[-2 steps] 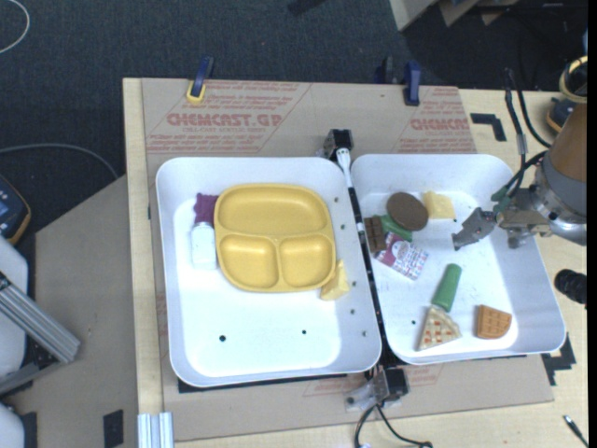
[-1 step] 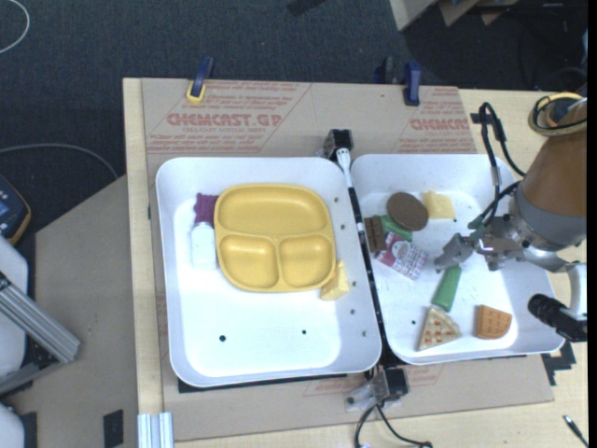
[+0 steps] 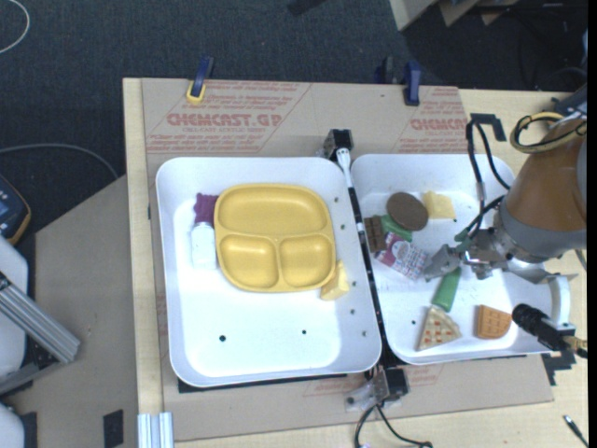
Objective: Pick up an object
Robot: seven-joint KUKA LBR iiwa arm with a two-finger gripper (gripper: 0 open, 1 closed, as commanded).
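In the right bin, my gripper hangs low near the middle, just above the top end of a green stick-shaped object. A crumpled pink and white packet lies just to its left. A brown round disc and a pale yellow block sit further back. A toy pizza slice and an orange waffle square lie near the front wall. The arm's body hides the bin's right side.
The left bin holds a yellow divided plate, a white bottle with a purple cap to its left and a small yellow piece at its lower right corner. Black cables loop over the right bin's back.
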